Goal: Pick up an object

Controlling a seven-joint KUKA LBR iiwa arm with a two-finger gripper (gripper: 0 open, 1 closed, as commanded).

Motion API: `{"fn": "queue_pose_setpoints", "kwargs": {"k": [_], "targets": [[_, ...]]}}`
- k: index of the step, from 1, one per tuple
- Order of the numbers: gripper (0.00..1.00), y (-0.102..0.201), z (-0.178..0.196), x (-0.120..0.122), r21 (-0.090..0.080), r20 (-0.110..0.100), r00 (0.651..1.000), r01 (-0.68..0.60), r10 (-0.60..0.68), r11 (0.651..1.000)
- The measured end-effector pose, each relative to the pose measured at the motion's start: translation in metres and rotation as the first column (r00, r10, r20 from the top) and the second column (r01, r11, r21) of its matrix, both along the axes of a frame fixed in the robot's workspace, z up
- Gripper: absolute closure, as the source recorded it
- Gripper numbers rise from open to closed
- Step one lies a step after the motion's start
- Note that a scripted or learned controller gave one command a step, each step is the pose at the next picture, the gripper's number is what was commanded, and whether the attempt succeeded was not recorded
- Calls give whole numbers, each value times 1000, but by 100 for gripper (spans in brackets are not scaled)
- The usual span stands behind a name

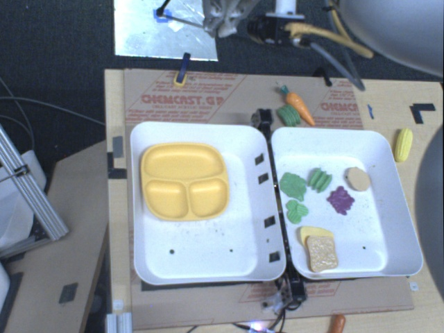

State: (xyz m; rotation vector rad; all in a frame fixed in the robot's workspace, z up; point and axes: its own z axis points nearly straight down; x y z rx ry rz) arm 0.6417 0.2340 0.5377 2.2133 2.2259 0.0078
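Note:
The right bin (388,248) holds several toy foods: two leafy green pieces (293,184) (297,210), a ridged green piece (320,180), a purple cluster (340,200), a tan round biscuit (358,179), and a bread slice (322,253) lying on a yellow cheese slice (310,234). A yellow divided plate (184,180) lies in the left bin (201,255). My gripper (225,19) hangs far behind both bins, over a shiny metal sheet (149,19), away from every object.
On the cardboard behind the bins lie a toy carrot (300,106) and a green piece (288,116). A yellow corn cob (403,144) rests beside the right bin's right rim. An aluminium frame (28,193) stands at left. The arm's grey body (395,12) fills the top right.

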Motion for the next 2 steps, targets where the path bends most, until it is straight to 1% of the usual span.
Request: {"fn": "queue_pose_setpoints", "kwargs": {"k": [1, 2], "targets": [[100, 0, -2, -40, 0, -4, 1000, -2, 2, 1000], [100, -32, -2, -74, -1, -5, 1000, 5, -5, 1000]]}}
